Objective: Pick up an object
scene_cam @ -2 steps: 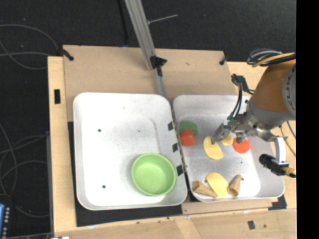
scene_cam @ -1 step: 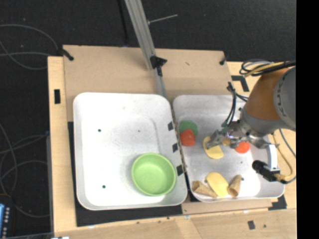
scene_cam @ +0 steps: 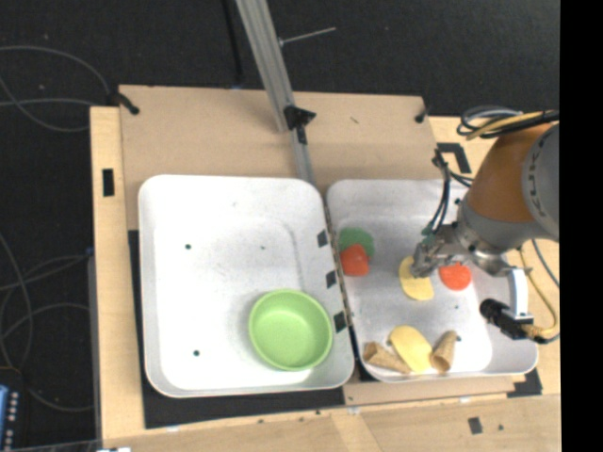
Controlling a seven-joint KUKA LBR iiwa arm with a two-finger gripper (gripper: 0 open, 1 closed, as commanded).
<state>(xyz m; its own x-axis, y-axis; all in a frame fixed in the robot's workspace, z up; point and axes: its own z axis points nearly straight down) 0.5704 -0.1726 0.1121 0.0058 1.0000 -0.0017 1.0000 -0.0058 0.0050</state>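
The claw [scene_cam: 426,255] sits low over the yellow piece [scene_cam: 416,283] in the right bin [scene_cam: 377,201]; its spread cannot be told. It should centre before closing.

Lime-green bowl [scene_cam: 290,329]; white bins [scene_cam: 188,215]; red-orange ball [scene_cam: 456,276]; yellow slice [scene_cam: 416,285].

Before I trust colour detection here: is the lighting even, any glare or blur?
Camera view: lighting soft and fairly even; the white bins look bright but keep their speckle; overall slightly soft focus; small items near the gripper lack sharp edges; shadows faint.
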